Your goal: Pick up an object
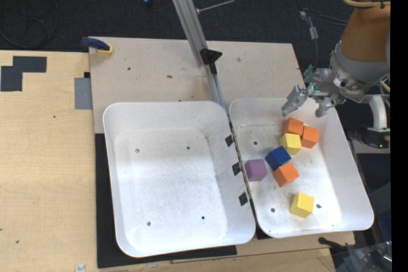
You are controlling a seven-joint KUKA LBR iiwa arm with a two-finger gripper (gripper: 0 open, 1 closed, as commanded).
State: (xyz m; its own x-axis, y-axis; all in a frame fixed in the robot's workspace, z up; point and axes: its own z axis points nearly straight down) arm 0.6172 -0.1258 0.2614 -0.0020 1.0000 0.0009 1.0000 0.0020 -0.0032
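Several small blocks lie in the right bin [344, 200]: two orange blocks [301, 131] close together near the back, a yellow one [292, 143] just in front of them, a blue one [278, 157], another orange one [286, 173], a purple one [256, 169] near the bin's left wall, and a yellow one [302, 204] toward the front. My gripper [309, 102] hangs above the back of the right bin, over the orange pair, open, with nothing between its fingers.
The left bin [127, 130] sits beside the right one, with black clips [237, 167] along the shared edge. A slanted aluminium post [189, 16] rises behind the bins. A blue and yellow clamp [97, 44] lies at the board's back left corner.
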